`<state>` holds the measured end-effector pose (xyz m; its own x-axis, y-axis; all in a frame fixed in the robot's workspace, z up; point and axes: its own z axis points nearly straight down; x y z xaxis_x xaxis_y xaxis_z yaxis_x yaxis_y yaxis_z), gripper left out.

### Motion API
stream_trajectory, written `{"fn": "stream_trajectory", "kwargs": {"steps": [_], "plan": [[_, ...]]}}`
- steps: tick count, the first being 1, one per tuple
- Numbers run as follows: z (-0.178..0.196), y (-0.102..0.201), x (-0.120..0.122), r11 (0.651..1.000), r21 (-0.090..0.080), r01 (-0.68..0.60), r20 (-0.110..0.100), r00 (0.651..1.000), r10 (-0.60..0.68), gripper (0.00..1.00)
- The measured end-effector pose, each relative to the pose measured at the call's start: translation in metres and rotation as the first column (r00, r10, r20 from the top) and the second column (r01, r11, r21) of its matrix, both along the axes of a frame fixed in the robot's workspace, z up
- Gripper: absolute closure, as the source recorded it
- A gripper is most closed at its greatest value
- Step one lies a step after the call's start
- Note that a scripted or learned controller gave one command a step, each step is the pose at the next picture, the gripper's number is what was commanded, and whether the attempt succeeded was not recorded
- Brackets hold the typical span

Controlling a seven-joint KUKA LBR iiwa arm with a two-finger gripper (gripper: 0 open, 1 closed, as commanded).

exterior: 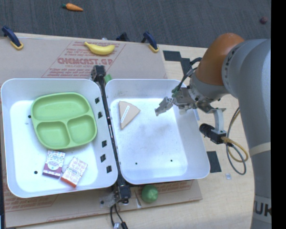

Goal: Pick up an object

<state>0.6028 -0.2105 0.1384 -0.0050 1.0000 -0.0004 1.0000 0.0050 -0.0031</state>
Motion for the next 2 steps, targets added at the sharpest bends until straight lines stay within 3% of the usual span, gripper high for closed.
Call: {"fn": "stream_trajectory", "kwargs": {"steps": [1,2], "plan": [[-0.047,0.0,-0.082,1.0,0.001,-0.002,-0.001,1.0,0.002,0.0],[-0.046,0.01,-0.01,1.0,0.001,-0.001,0.002,1.0,0.001,0.0]]}}
